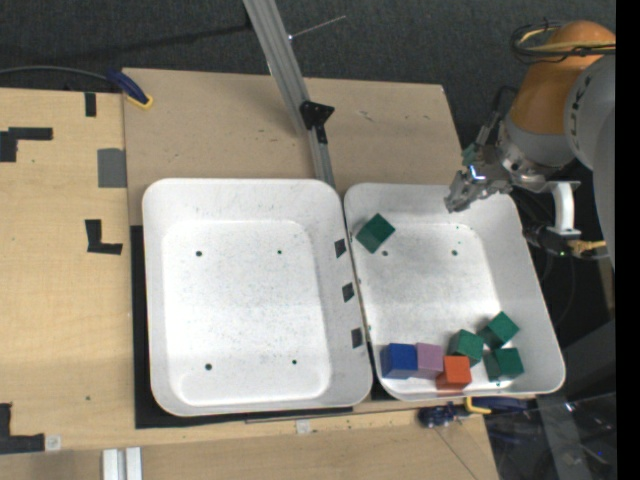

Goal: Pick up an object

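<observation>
At the near edge of the bench (420, 128) a small blue clip (440, 415) sits just outside the right bin (520, 268), at its near rim. Inside that bin, along the near wall, a cluster of blocks is packed close together: a blue block (400, 359) at the left, a pale purple block (430, 358) touching its right side, an orange block (457, 370) just beside the purple one and slightly nearer, then three green blocks to the right, one (466, 345) behind the orange, one (506, 363) in the near right corner, and one (501, 326) a little farther back by the right wall. Well apart from this group, a lone green cube (375, 233) lies tilted in the far left part of the same bin, near the divide between the bins. The left bin (160, 268) lies alongside, its white floor speckled with four dark dots. Farther back, the gripper (462, 196) hangs over the far rim of the right bin, near its far right corner, away from every block; nothing sits between its fingers, and how wide they stand cannot be told. The grey arm (590, 118) with its orange band (548, 93) rises behind it at the right. A metal rail (285, 58) slants from the divide toward the far edge, and a blue-and-yellow clamp (132, 86) rests at the bench's far left corner.
</observation>
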Controlling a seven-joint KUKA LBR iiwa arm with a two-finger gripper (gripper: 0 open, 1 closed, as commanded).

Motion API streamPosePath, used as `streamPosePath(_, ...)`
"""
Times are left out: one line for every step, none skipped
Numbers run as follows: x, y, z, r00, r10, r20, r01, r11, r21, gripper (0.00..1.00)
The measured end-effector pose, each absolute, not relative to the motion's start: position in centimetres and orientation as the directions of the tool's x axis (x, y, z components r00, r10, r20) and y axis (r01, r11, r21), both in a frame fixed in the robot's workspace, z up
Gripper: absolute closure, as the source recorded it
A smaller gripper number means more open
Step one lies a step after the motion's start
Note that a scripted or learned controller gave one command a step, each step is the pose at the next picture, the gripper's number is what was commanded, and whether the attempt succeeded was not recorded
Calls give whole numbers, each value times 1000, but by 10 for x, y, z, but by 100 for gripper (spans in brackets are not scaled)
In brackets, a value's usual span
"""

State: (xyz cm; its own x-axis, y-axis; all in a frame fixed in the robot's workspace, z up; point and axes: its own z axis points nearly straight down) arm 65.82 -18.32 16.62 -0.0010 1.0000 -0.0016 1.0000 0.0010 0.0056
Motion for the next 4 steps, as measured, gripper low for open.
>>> streamPosePath(655, -184, 229, -2, 1000, -2, 1000, 2, 5, 100)
streamPosePath(655, -184, 234, -1, 1000, 0, 1000, 1, 1, 100)
streamPosePath(635, -135, 224, -5, 1000, 1, 1000, 5, -3, 100)
streamPosePath(619, -73, 228, -7, 1000, 2, 1000, 7, -1, 100)
